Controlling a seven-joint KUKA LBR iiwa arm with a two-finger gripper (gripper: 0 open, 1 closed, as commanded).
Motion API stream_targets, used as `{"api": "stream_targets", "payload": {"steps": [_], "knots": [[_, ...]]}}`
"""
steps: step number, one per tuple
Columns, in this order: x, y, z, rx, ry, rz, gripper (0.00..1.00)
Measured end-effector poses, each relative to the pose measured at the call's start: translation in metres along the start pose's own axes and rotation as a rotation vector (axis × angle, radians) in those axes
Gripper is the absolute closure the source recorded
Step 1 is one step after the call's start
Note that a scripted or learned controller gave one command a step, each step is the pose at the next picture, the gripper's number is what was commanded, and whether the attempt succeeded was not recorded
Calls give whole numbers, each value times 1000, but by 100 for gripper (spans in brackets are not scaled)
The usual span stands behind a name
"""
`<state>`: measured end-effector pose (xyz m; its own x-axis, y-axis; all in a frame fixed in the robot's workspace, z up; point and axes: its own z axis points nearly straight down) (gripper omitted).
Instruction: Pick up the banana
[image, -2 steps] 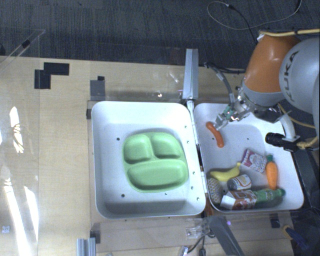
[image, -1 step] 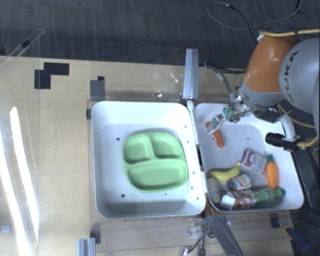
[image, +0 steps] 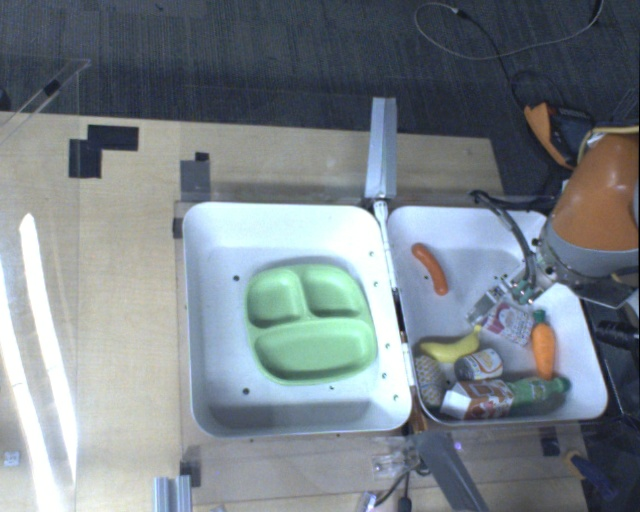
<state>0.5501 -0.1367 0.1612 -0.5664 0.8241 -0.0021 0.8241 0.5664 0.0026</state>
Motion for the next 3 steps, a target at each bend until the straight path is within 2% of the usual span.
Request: {"api": "stream_targets", "payload": {"steps": [1,2,3], "knots": [[-26,64,-8,-4,-4,-337,0],[-54,81,-24,-5,-4,-320,0],[-55,84,-35,-11,-10,-323,100]]}}
